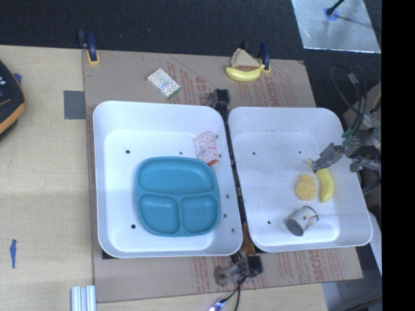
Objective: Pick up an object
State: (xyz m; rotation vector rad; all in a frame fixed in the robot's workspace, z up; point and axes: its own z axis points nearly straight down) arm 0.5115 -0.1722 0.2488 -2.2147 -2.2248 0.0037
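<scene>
Two bins (104,173): tray (176,195), banana (325,184)

Wooden bench (45,193): cardboard sheet (194,76) bearing two white bins (104,173), (350,232).

Gripper assembly, right bin (353,173) side

Dark grey gripper (327,157) with metallic parts, black cables and a small green marking over the bin's right rim.

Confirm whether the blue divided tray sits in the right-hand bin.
No. The blue divided tray lies in the left bin; the right bin holds a banana, a yellow round piece and a small grey cylinder.
</scene>
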